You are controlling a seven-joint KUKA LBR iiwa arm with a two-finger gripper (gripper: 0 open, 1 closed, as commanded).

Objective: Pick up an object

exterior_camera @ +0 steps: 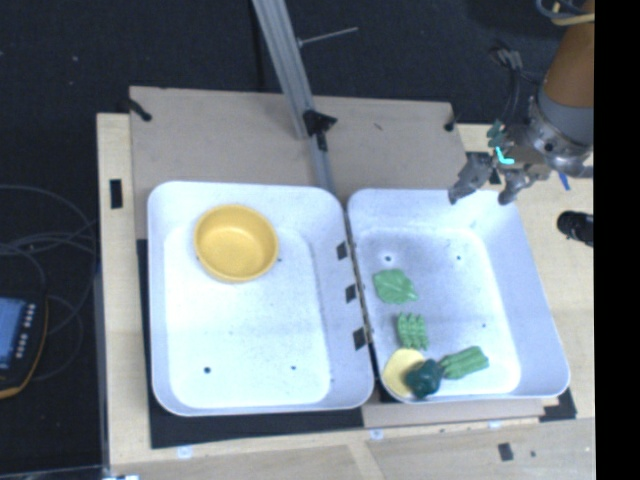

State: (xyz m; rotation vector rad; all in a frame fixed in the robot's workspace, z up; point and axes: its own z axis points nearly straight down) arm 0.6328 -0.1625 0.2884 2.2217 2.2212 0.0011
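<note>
My gripper (487, 188) hangs over the far right rim of the right bin (500, 258), open, with nothing between its fingers. Well below it in that bin lie a light green leaf-shaped piece (394, 287), a small ribbed green piece (411, 329), a longer green piece (463, 362), and a small yellow cup (402, 370) with a dark teal object (425, 379) against it in the near corner. A yellow bowl (236, 242) sits upright in the far left part of the left bin (250, 358).
A grey metal pole (285, 53) slants up from the back of the bench between the bins. Black clips (352, 293) join the bins along the divider. A dark knob (576, 226) sits right of the right bin.
</note>
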